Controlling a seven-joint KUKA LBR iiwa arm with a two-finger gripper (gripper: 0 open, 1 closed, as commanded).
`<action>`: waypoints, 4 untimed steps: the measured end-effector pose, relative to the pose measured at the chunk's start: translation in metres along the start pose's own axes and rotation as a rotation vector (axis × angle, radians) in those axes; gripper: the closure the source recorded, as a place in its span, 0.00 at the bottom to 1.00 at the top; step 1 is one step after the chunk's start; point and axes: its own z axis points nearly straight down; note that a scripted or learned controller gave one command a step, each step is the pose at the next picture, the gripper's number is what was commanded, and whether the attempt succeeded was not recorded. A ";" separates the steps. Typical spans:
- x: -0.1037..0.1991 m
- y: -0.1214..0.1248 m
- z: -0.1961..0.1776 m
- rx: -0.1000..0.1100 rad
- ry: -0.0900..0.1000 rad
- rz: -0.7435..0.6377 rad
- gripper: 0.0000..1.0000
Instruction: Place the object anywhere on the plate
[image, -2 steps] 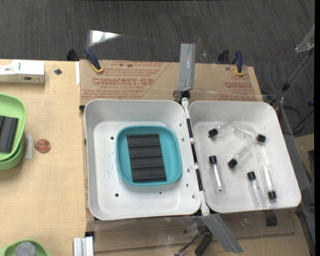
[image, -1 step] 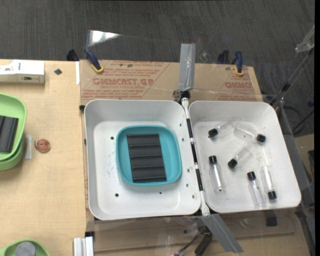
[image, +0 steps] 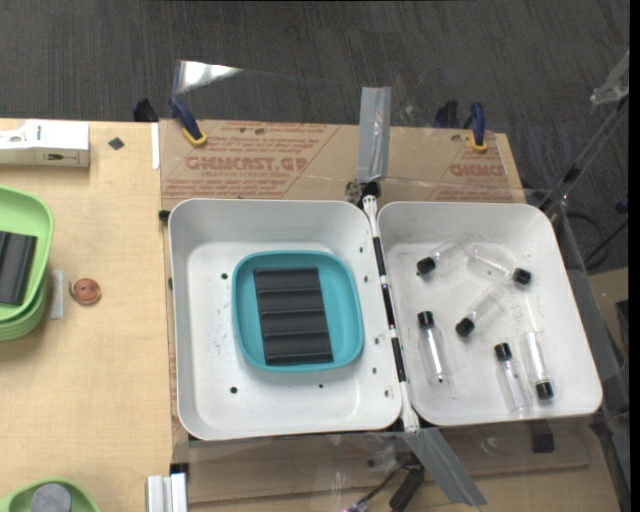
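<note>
Clear plastic was what your claw had to deal with, and whether that claw was released or clenched you could not tell from this view. Six small vials (image: 480, 312), each with a black cap, lay flat and scattered in the right bin (image: 565, 260): two near its far wall, one slanted in the middle, three lengthwise toward the near edge. Two of those near ones (image: 537, 368) lay just beside each other, the rest apart.

You should have judged them light, stiff and slick. A round, see-through tube rolls at a nudge and can squirt out of a pinch. The best hold was across the middle of the body, with the closing line square to the tube's length, not on the cap end. The slanted middle vial had the most free room around it, so it looked the easiest pick.

Beyond the divider, the teal plate (image: 345, 300) sat in the left bin (image: 200, 330), carrying a dark ribbed insert (image: 293, 315). No vial was on it yet.
</note>
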 end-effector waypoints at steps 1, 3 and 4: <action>0.000 0.000 0.000 0.000 0.000 0.000 0.00; 0.000 0.000 0.000 0.000 0.000 0.000 0.00; 0.000 0.000 0.000 0.000 0.000 0.000 0.00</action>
